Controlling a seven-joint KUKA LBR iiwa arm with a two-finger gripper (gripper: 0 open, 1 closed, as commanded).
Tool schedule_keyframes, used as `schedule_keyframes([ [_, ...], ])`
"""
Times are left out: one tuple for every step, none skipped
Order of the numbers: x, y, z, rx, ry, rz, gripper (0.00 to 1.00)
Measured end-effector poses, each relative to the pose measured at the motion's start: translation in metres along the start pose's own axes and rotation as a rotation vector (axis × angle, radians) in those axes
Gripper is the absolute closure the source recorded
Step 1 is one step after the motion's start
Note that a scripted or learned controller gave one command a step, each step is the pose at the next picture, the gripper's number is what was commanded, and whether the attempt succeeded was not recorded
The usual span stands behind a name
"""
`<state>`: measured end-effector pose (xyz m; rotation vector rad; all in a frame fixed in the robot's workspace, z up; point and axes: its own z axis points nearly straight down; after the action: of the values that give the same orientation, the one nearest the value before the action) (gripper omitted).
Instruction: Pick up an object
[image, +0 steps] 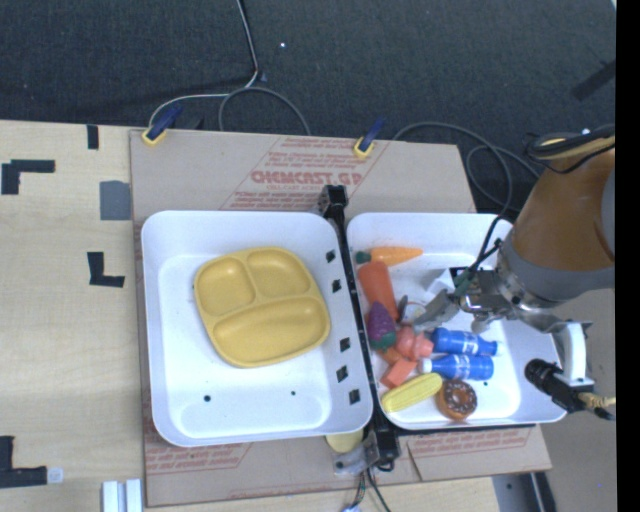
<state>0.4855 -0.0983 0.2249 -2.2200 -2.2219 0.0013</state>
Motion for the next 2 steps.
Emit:
schedule_keyframes([
  [-0.004,-0.004,0.115,0.007,0.002,0.0,0.0],
  [0.002,0.003,0.136,-0.012,0.003,0.001,0.0],
])
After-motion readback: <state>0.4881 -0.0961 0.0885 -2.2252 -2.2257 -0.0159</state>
